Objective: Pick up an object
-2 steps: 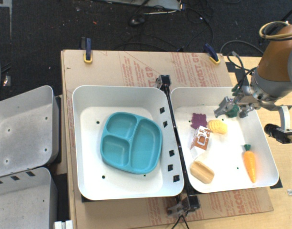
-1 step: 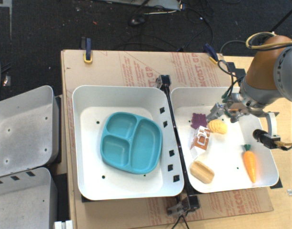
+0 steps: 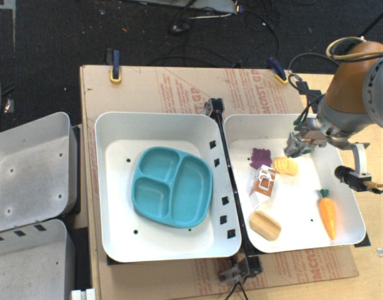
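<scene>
Camera view looks down at a slant on a worktop (image 3: 147,86) covered with brown cardboard, which carries two shallow white bins side by side. In the left bin (image 3: 110,130) lies a turquoise plate (image 3: 172,186) with three compartments, flat on the floor of the bin and roughly in its middle.

In the right bin (image 3: 347,174) several small things are scattered. A purple piece (image 3: 261,157) lies near the far left part. Just in front of it is a small brown and white packet (image 3: 265,183), with its far end close to the purple piece. A tan bread-like block (image 3: 265,225) lies nearer the front edge, apart from the packet. A yellow toy (image 3: 286,166) that looks like a corn cob lies near the middle of the far half. An orange carrot (image 3: 328,214) with a green top lies toward the right side, pointing to the front.

From the right the grey arm (image 3: 357,99) with its orange band reaches over the far part of the right bin. Its gripper (image 3: 295,146) hangs just behind and to the right of the yellow toy, very close to it. Whether the fingers are open or closed cannot be made out at this angle, and nothing is seen between them.
</scene>
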Robot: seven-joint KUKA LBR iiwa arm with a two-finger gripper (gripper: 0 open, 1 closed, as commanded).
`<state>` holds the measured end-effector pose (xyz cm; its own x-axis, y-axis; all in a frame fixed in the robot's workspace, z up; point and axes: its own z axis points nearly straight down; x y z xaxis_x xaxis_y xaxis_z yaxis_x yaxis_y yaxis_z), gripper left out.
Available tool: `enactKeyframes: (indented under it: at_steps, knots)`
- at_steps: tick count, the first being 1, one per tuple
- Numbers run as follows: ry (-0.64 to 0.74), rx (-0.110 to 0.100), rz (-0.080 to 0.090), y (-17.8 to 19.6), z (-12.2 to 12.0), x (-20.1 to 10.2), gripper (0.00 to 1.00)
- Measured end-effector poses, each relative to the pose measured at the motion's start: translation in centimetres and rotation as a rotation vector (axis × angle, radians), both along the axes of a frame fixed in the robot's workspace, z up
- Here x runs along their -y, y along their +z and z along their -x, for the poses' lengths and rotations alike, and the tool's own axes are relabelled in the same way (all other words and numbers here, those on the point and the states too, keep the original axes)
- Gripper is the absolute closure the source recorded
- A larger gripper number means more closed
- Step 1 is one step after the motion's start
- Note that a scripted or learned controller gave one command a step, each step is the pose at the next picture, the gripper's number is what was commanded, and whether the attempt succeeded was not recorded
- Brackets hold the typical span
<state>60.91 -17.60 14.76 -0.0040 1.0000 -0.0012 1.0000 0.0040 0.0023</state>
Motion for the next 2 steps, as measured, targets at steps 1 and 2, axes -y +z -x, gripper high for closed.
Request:
enactKeyframes:
  at_steps: [1, 2]
  knots:
    - [-0.001, 0.004, 0.001, 4.4, -0.5, -0.2, 1.00]
    - [-0.001, 0.003, 0.001, 7.8, -0.6, -0.2, 1.00]
